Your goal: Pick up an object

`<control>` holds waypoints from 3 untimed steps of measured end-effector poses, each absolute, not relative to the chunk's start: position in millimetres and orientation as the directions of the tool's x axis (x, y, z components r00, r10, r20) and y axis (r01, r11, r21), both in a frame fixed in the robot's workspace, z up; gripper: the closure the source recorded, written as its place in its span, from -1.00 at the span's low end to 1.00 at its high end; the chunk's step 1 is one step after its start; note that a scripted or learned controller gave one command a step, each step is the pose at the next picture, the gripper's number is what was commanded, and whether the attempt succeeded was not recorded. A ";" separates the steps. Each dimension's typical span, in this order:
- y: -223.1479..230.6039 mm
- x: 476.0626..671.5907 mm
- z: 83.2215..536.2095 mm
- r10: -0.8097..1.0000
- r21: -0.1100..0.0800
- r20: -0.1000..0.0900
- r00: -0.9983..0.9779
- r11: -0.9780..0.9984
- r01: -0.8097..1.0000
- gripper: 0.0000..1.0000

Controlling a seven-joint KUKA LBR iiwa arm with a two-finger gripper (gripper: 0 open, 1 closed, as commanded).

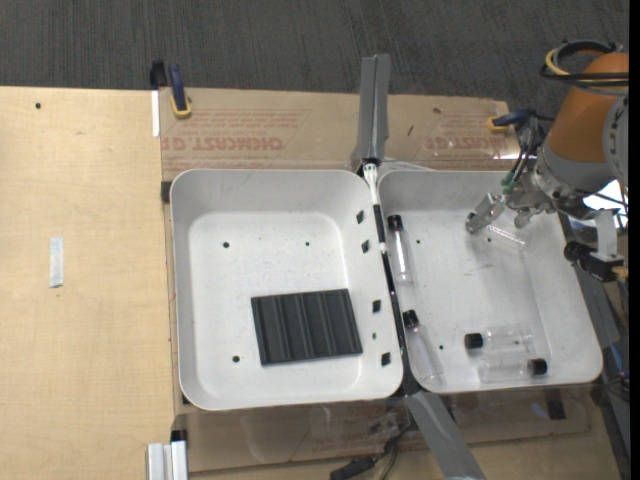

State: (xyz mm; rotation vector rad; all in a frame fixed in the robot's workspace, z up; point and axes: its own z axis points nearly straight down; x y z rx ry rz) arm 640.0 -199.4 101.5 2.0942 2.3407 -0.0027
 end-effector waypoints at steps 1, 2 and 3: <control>-162.8 615.0 91.7 0.990 -0.001 0.000 -0.140 0.140 0.990 -1.00; -164.1 614.6 100.5 0.991 -0.001 0.000 -0.136 0.136 0.991 1.00; -91.0 649.4 193.5 0.990 -0.001 -0.001 -0.142 0.142 0.990 1.00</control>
